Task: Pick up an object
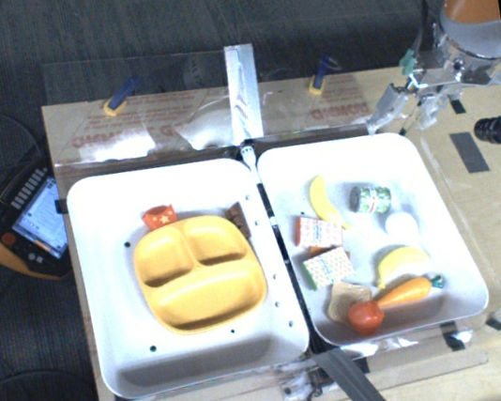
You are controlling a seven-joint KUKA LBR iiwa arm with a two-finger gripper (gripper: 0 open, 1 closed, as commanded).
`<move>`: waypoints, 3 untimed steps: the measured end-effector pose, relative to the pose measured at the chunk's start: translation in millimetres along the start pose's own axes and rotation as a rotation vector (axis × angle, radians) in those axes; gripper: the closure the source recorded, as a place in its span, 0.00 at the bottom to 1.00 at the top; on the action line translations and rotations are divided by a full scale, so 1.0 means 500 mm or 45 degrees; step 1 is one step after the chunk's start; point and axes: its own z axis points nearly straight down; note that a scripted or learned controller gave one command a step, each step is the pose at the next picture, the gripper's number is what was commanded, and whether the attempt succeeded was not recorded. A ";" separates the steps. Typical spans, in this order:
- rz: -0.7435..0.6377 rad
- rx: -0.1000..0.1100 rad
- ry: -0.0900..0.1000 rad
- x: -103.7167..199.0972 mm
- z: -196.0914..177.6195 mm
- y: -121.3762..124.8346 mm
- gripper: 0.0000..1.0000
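Observation:
The right bin (442,210) holds several toy foods: a banana (321,198), a green can (371,196), a white egg (400,225), two small printed boxes (318,231) (328,267), a yellow lemon (401,262), a carrot (404,293), a red tomato (366,316) and a bread slice (345,297). My gripper (403,114) hangs over the bench just behind the right bin's back right corner. It is open, with nothing between its fingers, and it is well apart from all the objects.
The left bin (100,267) carries a yellow divided plate (200,270), a red piece (159,217) and a brown piece (236,218) behind it. A handheld pendant (31,222) lies off the bench at left. Clear plastic sheeting (199,122) lies behind the bins.

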 end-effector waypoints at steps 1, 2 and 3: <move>0.341 0.001 -0.003 0.001 0.017 0.024 0.00; 0.125 0.001 -0.002 0.072 0.160 0.033 0.00; 0.188 -0.002 -0.001 0.074 0.079 0.034 0.00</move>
